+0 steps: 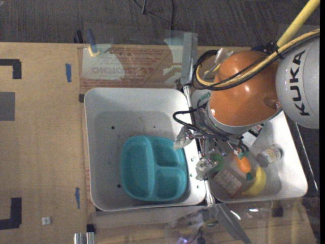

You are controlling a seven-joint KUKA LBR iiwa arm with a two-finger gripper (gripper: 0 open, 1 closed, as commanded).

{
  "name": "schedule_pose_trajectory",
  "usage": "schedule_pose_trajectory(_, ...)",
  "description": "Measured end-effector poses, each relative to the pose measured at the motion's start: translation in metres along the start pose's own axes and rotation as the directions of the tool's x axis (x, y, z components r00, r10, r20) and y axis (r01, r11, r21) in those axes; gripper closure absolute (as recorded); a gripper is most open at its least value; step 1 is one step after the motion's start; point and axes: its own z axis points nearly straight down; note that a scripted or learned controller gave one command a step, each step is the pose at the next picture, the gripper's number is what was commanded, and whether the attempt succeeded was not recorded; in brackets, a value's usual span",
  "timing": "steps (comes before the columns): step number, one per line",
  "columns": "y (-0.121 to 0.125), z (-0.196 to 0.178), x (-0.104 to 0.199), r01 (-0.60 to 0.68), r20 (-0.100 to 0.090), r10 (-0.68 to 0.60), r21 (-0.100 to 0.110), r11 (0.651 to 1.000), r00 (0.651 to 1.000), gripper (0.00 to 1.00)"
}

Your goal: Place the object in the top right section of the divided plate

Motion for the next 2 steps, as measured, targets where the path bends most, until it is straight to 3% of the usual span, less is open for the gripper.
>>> schedule_pose_trajectory(1, 0.0, -0.011, -0.002, -0.002, 0.008, 0.002, 0.001, 1.0, 1.0, 1.0)
schedule_pose_trajectory(2, 0.003, 0.006, 0.007, 0.252, -0.003, -0.252, -0.002, 0.968, 0.968, 1.0)
